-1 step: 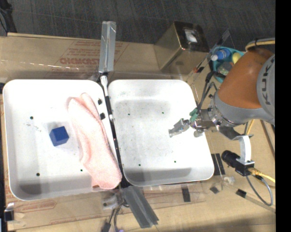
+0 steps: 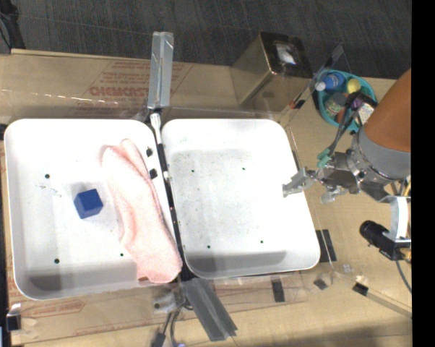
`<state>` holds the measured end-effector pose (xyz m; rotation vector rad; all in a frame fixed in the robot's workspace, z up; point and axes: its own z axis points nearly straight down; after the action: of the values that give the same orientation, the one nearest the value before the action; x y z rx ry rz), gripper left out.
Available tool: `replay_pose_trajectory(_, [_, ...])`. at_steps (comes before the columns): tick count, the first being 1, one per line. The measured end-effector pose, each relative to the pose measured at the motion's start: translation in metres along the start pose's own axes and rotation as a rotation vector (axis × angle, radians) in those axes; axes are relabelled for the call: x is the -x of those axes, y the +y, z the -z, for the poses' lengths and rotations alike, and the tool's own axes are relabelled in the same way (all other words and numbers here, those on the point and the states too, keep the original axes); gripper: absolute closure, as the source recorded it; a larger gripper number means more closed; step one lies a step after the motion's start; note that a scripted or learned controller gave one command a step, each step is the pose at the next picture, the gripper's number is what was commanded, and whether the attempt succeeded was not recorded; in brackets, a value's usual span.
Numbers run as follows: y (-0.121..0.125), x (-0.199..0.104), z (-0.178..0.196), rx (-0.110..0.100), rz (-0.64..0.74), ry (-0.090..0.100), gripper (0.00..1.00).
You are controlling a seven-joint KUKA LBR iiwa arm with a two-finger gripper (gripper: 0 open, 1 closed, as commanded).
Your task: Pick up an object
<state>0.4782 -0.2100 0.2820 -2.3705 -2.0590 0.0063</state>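
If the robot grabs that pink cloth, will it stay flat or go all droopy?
Probably droopy: the cloth already lies rumpled and folded in the left bin, so it looks soft. It would likely hang from the gripper and drag. It seems light, and won't roll like the blue block might tumble.

Dark grey carpet [image 2: 203, 13] covers the floor beyond the bench. The bench top is pale brown cardboard-like board [image 2: 80, 78] printed with faded red lettering, and it carries two shallow white plastic bins: the left bin [image 2: 29, 194] and the right bin [image 2: 232, 143], side by side. A tan cardboard box [image 2: 264, 67] stands at the bench's far edge. Light is even, with soft shadows.
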Motion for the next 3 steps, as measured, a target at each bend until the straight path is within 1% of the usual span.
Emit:
replay_pose_trajectory(1, [0.013, -0.006, 0.027, 0.000, -0.044, 0.002, 0.00])
replay_pose_trajectory(2, [0.011, -0.012, 0.019, -0.002, 0.115, 0.003, 0.00])
replay_pose_trajectory(3, [0.035, -0.009, 0.008, -0.001, -0.034, 0.000, 0.00])
